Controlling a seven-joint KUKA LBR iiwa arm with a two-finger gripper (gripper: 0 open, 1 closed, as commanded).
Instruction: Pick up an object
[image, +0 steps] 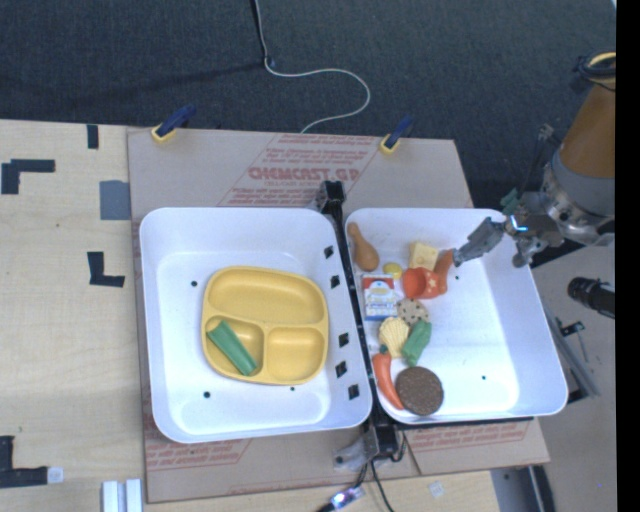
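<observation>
Fingers: can't tell spread or closed; gripper (462, 252) hovers over right bin (500, 340), nothing visibly held. Red tomato (424, 283) just left of the tip. One yellow tray (268, 324) with one green pepper (233, 346) in left bin (170, 300).

Beside the shallow white plastic right-hand bin (520, 330), the robot's arm (590, 150) is showing a broad orange band over a grey metal wrist. Dark grey fittings are crowding that wrist, and a slim grey finger (478, 240) is jutting out.
</observation>
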